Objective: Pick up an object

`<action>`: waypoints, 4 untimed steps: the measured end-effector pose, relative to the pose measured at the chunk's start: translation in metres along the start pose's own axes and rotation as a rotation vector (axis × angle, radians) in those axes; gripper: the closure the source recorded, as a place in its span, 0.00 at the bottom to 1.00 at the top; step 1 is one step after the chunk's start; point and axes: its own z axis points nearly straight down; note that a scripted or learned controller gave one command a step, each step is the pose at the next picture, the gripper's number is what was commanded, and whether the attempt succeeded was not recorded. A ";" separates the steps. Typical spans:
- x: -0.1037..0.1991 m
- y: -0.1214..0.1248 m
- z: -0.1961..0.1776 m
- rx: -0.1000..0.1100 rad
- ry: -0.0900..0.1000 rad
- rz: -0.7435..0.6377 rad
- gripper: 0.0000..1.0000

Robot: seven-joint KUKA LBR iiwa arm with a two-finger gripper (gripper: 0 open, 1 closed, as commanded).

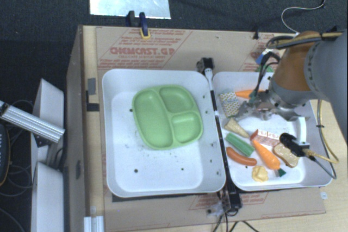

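The right bin (312, 117) holds several toy foods. Among them are a netted pale piece (229, 100), a small orange carrot (244, 93), a cream wedge (235, 127) and a green pickle (239, 144). There are also a red sausage (241, 156), a large carrot (267, 154), a yellow piece (260, 173), a red-and-white box (267, 136) and a brown bread slice (287, 155). My gripper (255, 110) hangs low over the upper middle of this bin, just right of the netted piece and above the wedge. Nothing is visibly held.
The left bin (117, 117) carries a green divided plate (167, 116). The grey arm with its orange band (296, 70) covers the right bin's far right part. A black divider bar (216, 111) runs between the bins. Cables trail at the right edge.
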 end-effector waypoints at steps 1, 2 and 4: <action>0.001 0.064 0.006 0.043 0.003 0.013 0.00; 0.001 0.064 -0.006 0.043 0.002 0.007 1.00; 0.001 0.065 -0.017 0.040 0.001 0.003 1.00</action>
